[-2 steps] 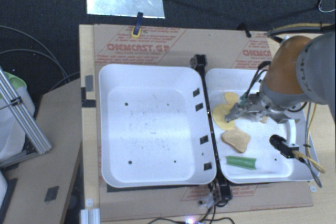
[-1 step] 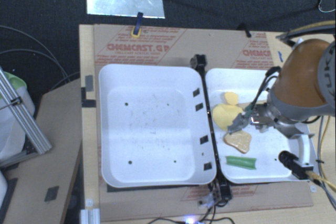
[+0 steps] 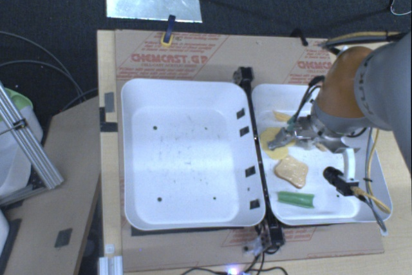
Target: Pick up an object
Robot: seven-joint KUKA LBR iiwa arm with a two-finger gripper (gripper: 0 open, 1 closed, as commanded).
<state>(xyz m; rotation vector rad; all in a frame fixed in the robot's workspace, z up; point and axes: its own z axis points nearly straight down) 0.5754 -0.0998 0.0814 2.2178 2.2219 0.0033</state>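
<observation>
- Pincer point(image 3: 288, 136): lowered in right shallow white bin point(image 3: 376, 161), over flat yellow disc point(image 3: 274, 140); finger state cannot be told.
- Tan bread-like piece point(image 3: 291, 171) and green oblong block point(image 3: 296, 199): placed near front rim.
- Left shallow white bin point(image 3: 187, 154): set alongside.

Robotics lab: white bins point(image 3: 187, 90) on cardboard-topped bench point(image 3: 193, 51), loose cables point(image 3: 51, 55).

The arm point(image 3: 360, 84) is cut by the right edge and covers part of the right bin point(image 3: 322, 216) (its far corner).

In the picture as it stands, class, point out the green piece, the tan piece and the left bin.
green piece point(image 3: 297, 199), camera view, middle of its length.
tan piece point(image 3: 291, 171), camera view, centre of its top.
left bin point(image 3: 187, 158), camera view, bare floor.
</observation>
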